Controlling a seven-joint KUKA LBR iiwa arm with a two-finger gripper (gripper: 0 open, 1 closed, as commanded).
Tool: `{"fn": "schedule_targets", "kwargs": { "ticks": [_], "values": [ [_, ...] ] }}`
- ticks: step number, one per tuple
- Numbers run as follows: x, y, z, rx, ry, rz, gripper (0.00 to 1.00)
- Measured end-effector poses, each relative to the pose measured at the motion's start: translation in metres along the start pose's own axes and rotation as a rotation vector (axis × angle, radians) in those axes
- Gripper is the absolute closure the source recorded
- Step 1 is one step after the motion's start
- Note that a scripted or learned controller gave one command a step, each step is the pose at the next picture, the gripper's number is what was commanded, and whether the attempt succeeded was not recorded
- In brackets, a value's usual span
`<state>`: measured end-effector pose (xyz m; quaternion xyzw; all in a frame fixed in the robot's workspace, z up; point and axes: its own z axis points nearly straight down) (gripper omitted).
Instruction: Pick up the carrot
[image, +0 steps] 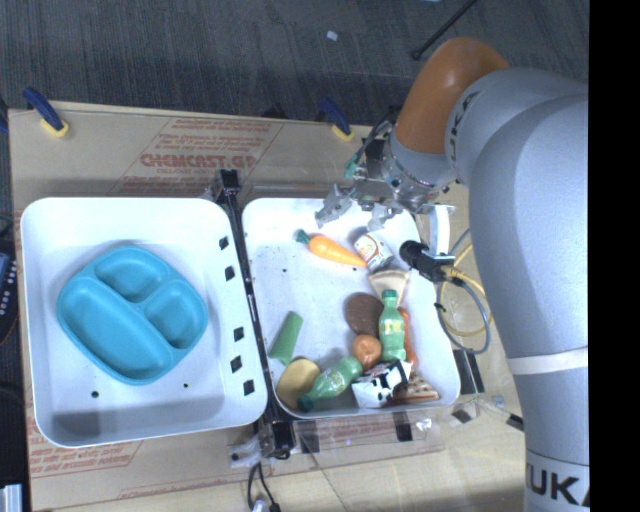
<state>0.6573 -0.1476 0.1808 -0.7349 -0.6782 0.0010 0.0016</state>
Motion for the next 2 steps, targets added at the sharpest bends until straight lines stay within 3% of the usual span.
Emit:
{"fn": "schedule_targets", "kwargs": {
  "ticks": [1, 2],
  "values": [
    [0.012, -0.003, 0.094, 0.01, 0.002, -0.079, 0.0],
    [0.013, 0.0, 0.078, 0.004, 0.0, -0.087, 1.0]
  ]
}}
